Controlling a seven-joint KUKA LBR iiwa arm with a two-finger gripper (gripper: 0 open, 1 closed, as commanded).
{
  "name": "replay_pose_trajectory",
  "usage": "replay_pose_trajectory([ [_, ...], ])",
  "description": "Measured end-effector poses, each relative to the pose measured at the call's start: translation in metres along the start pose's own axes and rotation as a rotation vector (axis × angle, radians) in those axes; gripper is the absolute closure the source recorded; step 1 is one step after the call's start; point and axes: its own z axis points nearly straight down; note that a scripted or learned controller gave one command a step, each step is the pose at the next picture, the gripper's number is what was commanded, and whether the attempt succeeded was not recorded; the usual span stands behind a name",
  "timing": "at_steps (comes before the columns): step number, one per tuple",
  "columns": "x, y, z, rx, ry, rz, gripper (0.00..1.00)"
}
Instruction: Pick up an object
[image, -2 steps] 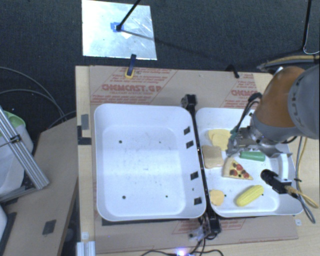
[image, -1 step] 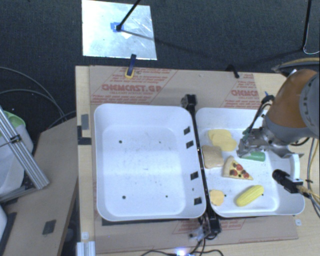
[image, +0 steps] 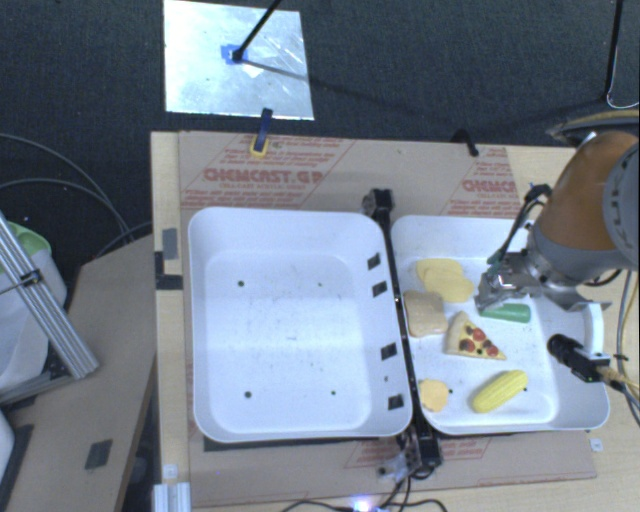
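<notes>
The right bin (image: 570, 405) holds several toy foods: a pizza slice (image: 472, 339), a yellow corn cob (image: 499, 390), a pale bread slice (image: 425, 313), yellow pieces (image: 445, 278), a small orange-yellow round (image: 434, 395) and a green piece (image: 509, 313). My gripper (image: 494, 291) hangs low over the bin's middle, right above the green piece's left end and just right of the yellow pieces. The wrist covers its fingers from this angle.
The left bin (image: 290, 325) lies beside the right one, with black clips (image: 385, 290) along the shared rim. A black part (image: 572, 358) juts over the right bin's right side. Cardboard (image: 330, 170) underlies both bins.
</notes>
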Motion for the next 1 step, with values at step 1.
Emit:
replay_pose_trajectory([
  [1, -0.0221, -0.0139, -0.0122, 0.003, 0.001, 0.007, 1.00],
])
